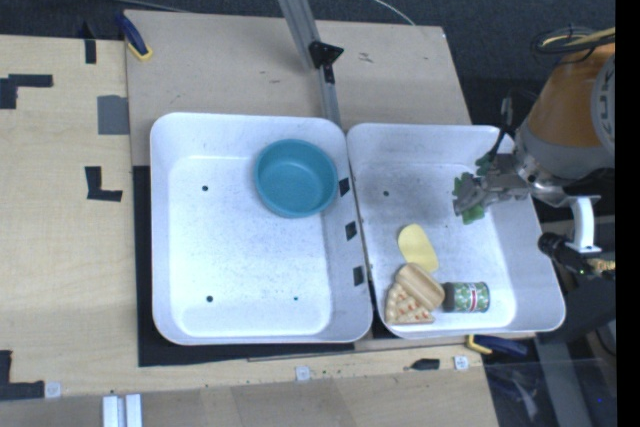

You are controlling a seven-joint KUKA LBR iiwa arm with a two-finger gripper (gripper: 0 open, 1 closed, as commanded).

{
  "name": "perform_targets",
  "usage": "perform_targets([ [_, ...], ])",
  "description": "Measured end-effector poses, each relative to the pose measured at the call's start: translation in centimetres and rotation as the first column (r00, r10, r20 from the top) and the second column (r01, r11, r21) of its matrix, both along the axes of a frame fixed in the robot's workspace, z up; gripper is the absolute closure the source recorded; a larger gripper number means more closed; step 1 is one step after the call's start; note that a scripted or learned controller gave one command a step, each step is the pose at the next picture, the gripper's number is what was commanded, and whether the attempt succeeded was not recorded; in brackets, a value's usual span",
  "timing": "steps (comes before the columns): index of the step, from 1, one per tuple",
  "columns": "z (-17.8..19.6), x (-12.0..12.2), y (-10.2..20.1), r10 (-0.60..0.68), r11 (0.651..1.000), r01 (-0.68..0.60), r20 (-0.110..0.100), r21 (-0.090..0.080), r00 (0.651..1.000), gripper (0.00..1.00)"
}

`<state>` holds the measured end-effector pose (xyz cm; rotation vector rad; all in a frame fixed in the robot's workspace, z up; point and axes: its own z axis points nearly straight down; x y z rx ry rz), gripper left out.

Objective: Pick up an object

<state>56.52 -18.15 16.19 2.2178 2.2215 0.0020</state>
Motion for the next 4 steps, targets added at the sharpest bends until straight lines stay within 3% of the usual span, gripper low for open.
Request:
perform_targets([
  [2,11.7,-0.4,-0.8,0.000,1.000,0.000,0.003,-0.002,1.000,1.00],
  [4,9.3,2.1,9.6,0.005,1.000,-0.005,-0.005,0.002,1.000,1.00],
])
